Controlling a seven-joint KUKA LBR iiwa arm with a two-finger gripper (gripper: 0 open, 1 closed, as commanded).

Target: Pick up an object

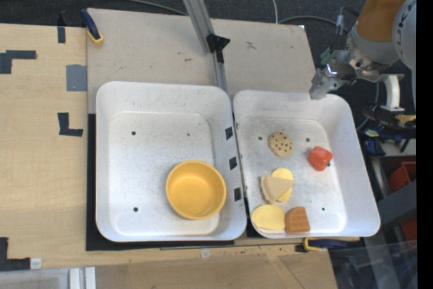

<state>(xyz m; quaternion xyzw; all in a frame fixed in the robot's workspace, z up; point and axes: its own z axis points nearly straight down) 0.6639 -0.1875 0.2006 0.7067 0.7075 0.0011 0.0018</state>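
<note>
Camera view, from above at a slant: two shallow white bins sit side by side on the table. The left bin [115, 112] holds a yellow bowl [195, 189], upright, near its front edge. The right bin [338, 112] holds the candidate objects: a speckled cookie [280, 143] toward the centre, a red piece [320, 158] just right of it, a pale wedge-shaped piece [278, 185] below, and at the front edge a yellow disc [268, 217] touching a brown toast-like piece [297, 220]. The gripper [321, 86] hangs over the rear right corner of the right bin, apart from every object and carrying nothing; whether it is open or closed cannot be told at this size. The step in hand appears to be the approach, before any grasp. The next move calls for travel inward over one item, the cookie and red piece being nearest, then a descent centred on it.
</note>
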